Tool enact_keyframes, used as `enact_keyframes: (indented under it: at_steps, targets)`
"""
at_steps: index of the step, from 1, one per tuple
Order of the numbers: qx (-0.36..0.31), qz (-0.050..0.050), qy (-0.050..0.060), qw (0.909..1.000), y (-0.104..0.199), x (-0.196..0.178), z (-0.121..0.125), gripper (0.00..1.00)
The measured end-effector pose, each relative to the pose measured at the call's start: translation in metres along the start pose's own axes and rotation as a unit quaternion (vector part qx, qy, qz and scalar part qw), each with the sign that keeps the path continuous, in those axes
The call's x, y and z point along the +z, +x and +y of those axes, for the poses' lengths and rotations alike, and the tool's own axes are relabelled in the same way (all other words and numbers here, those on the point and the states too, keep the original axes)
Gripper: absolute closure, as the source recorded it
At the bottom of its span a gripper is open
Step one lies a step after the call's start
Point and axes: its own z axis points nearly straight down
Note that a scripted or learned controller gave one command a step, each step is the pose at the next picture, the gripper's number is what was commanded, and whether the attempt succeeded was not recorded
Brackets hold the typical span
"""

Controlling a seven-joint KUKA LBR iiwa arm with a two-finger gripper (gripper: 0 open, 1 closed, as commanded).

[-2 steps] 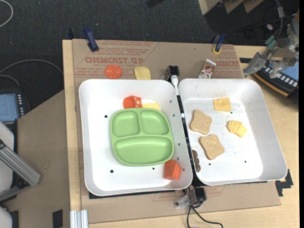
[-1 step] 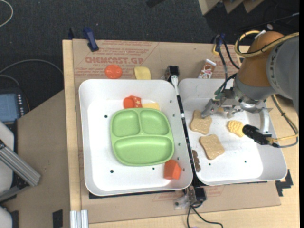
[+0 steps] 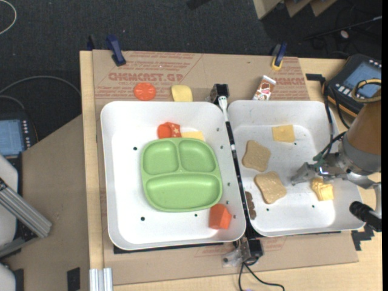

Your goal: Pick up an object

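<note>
The gripper was seen low in the right white bin, its fingers spread with nothing between them, just beside a small yellow toy cheese wedge, judged light, stiff and best pinched across its flat sides.

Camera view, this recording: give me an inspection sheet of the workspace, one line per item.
Surface: cardboard-topped bench bearing left bin and right bin.
Job's things: left bin has green divided tray, two orange blocks; right bin has two toast pieces, two yellow pieces.
Clutter: orange disc, yellow block, small carton behind the bins.
Grippers: gripper low in right bin, state unclear.
Cables: wires at front edge.
Surroundings: dark carpet, pendant.
</note>
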Motion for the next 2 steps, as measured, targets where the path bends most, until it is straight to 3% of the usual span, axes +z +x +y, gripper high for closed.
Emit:
enact_keyframes:
  at_steps: [1,2]
  targets:
    - [-0.009,0.0,-0.009,0.9999,0.066,-0.118,0.057,0.0]
    - [-0.003,0.002,0.004,1.0,0.061,-0.057,0.005,0.0]
